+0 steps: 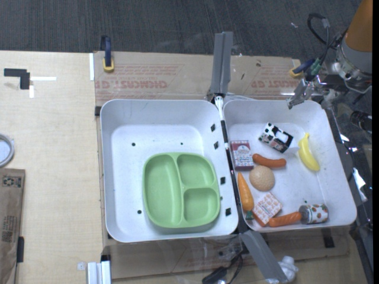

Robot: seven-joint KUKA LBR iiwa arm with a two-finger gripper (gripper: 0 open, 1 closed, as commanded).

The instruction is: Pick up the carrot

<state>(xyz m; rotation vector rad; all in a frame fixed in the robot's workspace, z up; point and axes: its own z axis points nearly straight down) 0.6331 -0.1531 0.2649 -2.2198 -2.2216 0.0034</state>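
The arm [358,34] is the largest thing here; it hangs at the upper right, and the gripper [302,93] at its end stands above the far rim of the right bin [331,129], holding nothing. Whether the claw is apart or together, I cannot tell, because it is small and dark against the clutter. Far to the left of the claw and nearer to the camera lies the left bin [118,158], and inside it a green divided plate [180,189]. The other things are all in the right bin, below the claw and toward the camera. Just below it and a little left is a black and white toy cow [276,137], and to the right of the cow a banana [308,153]. Nearer the camera come a small red box [240,154], a sausage [269,161] and a round bun [262,178]. The carrot [245,193] is well apart from the claw, low and left of it, lying along the left wall of this bin, beside the bun. It looks like a light, stiff plastic toy with a smooth skin, so I judge it may slip; the best hold is probably across its thick middle, but the wall leaves little room for one finger. A similar orange piece [285,219] lies at the near edge, touching a patterned packet [267,207] and a small can [314,213].
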